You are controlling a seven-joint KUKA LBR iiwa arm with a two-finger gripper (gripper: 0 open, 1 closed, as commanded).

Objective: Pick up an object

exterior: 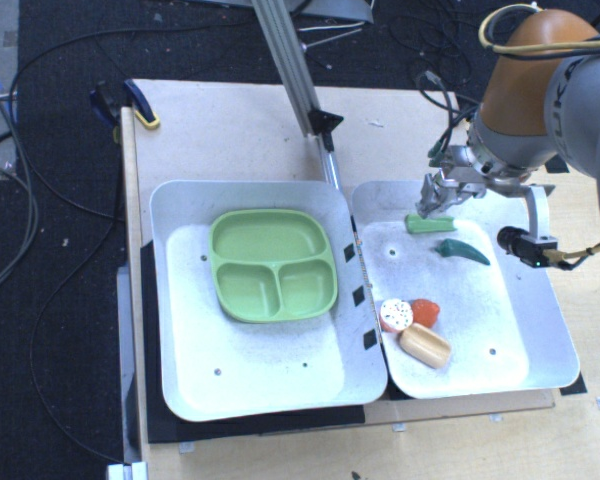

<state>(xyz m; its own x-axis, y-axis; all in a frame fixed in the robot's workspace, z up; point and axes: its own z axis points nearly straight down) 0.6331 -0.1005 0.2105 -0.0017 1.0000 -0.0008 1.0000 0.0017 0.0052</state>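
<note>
Claw (432, 200) is seen low over the far end of the right bin (540, 318), tips just above or at the left end of a light green flat block (430, 225). Whether the tips touch the block cannot be told. The spread of the claw cannot be judged from this slanted view; nothing is seen gripped.

Likely target, judged by nearness: the light green block. It lies flat on the bin floor, close to the far wall, long axis running left to right across the view, right end tipped very slightly toward the far side. No distinct head or tail can be made out on it.

Just beside it, toward the near right, a dark green curved piece (464, 252) is noted, long axis also roughly left to right, thin end pointing right and slightly nearer. Well apart, at the near left of the same bin, a cluster is noted: a white spotted round piece (396, 315), a red piece (425, 312), a tan bread-like roll (425, 346), all touching or nearly so. A green divided plate (274, 265) sits in the left bin (180, 368).

Risks, as judged:
- Block is low and flat; a close across the long axis may be missed and the tips may skate off
- Claw is set at the block's end, not its middle; the block may be pivoted or tipped out on lift
- Far wall is near; a tip may be fouled against it
- Dark green piece may be nudged if the block is pushed rightward
</note>
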